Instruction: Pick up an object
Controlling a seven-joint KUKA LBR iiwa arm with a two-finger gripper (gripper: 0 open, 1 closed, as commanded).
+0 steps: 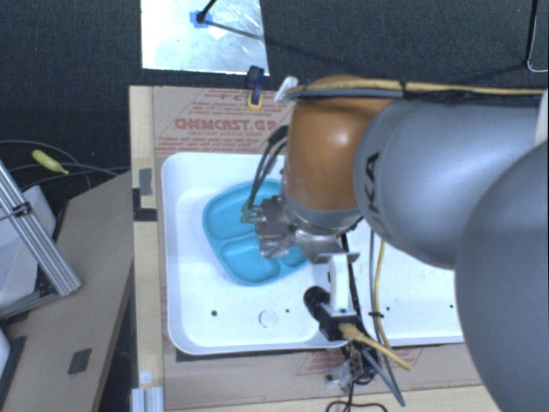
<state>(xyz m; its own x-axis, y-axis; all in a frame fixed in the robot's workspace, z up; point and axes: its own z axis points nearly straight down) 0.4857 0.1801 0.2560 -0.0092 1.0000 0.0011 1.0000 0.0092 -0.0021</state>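
Observation:
A blue, soft-looking object [236,234] with lobed sections lies in the left white bin [184,256], toward its middle. My arm reaches in from the right, its orange band [330,148] above the wrist. The gripper [273,234] hangs over the right part of the blue object, close to or touching it. The wrist body hides the fingertips and part of the object.
The arm's grey bulk covers most of the right bin [420,316]. Black and yellow cables [356,324] hang near the divider between the bins. A cardboard sheet [214,123] lies behind the bins. Metal rails [34,239] stand at the far left.

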